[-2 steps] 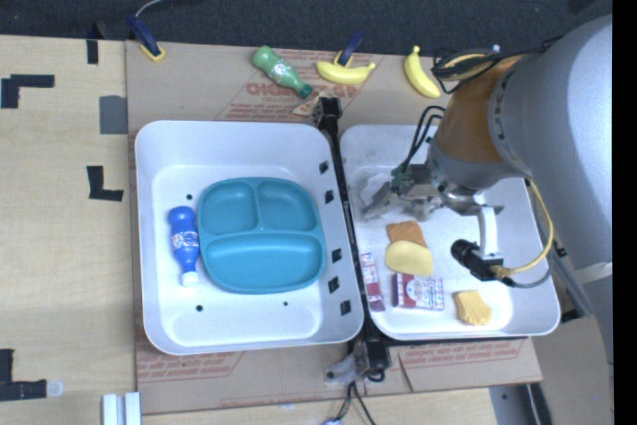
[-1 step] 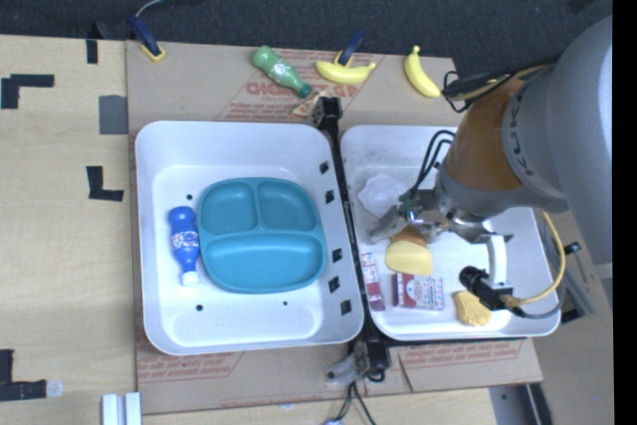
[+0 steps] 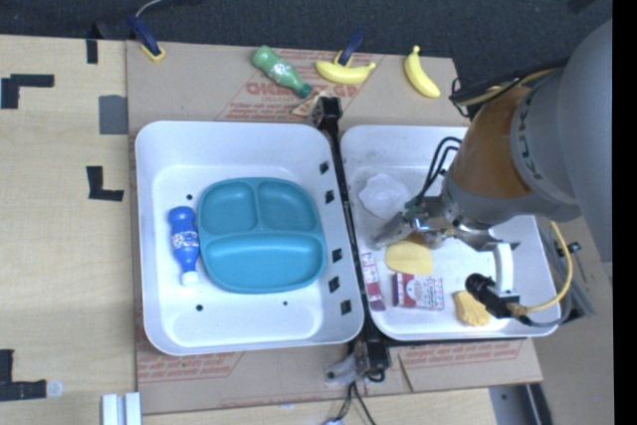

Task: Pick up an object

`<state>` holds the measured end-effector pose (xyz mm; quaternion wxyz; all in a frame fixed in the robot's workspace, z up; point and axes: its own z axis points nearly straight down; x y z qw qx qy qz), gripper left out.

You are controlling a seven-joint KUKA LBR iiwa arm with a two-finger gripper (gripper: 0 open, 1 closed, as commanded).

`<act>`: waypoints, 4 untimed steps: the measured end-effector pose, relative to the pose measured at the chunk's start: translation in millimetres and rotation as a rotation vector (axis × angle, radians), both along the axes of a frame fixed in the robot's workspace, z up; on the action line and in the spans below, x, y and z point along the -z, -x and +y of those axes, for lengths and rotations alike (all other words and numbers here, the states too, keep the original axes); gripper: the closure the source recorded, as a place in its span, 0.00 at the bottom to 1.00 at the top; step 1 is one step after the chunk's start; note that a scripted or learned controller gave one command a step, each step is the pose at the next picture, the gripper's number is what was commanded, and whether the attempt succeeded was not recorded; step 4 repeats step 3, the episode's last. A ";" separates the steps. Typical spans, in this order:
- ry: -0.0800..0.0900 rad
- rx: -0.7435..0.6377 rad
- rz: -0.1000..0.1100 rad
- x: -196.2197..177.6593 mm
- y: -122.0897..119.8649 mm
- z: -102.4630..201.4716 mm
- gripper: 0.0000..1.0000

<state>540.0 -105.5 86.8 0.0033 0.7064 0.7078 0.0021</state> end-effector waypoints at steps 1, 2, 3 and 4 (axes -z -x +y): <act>0.002 0.001 -0.001 0.0 25.0 7.7 0.00; 0.000 0.001 0.003 0.5 -29.2 8.8 0.00; 0.001 0.002 0.003 -9.2 -29.1 8.2 1.00; 0.001 0.002 0.003 -9.2 -29.1 8.2 1.00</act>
